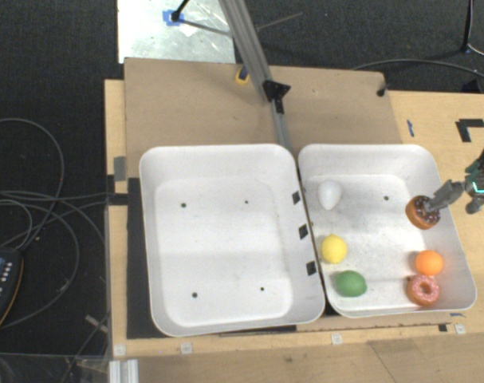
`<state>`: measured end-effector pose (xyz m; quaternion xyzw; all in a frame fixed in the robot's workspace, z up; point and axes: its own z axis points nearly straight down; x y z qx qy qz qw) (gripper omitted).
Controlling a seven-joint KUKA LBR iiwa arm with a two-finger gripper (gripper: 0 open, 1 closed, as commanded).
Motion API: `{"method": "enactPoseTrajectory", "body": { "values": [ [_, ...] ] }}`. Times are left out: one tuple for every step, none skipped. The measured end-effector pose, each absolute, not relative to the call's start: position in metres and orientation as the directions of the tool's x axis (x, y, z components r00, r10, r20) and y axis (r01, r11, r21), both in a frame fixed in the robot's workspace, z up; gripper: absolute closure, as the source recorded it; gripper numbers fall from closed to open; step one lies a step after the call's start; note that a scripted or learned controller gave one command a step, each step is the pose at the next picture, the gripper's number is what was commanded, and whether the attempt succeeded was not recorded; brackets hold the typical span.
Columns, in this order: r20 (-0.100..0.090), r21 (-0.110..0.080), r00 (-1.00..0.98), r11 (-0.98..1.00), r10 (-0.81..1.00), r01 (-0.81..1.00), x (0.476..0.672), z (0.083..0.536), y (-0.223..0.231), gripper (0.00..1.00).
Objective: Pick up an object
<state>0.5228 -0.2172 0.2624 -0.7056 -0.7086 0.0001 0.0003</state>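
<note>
Most of the arm is cut off by the right edge of the camera view; what shows is a slim grey finger-like piece with a teal-lit part behind it, reaching in low over the rim of the right bin (445,183). The gripper (441,199) is too small and too blurred at its tip for me to tell whether it is open or closed. Its tip lies right at the chocolate doughnut (422,212), which sits against that bin's right wall and is partly covered by the tip; whether the 2 are touching is not clear.

Taking the right bin as the landmark, 5 more things lie in it. A white egg-shaped object (328,195) is near its upper left, hard to separate from the white floor. A yellow ball (333,249) lies by its left wall, with a green ball (351,283) just below it. An orange ball (429,262) and a pink-frosted doughnut (423,290) sit near its lower right corner, close together.

The left bin (158,214) adjoins the right bin's left wall, joined along the seam by 3 black clips (303,230).
</note>
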Motion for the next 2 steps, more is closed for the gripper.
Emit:
{"method": "enactPoseTrajectory", "body": {
  "values": [
    [-0.001,0.002,-0.005,0.005,1.0,1.0,0.523,0.264,-0.217,0.0],
    [0.001,-0.002,-0.002,0.002,1.0,1.0,0.524,0.221,-0.213,0.0]
  ]
}}
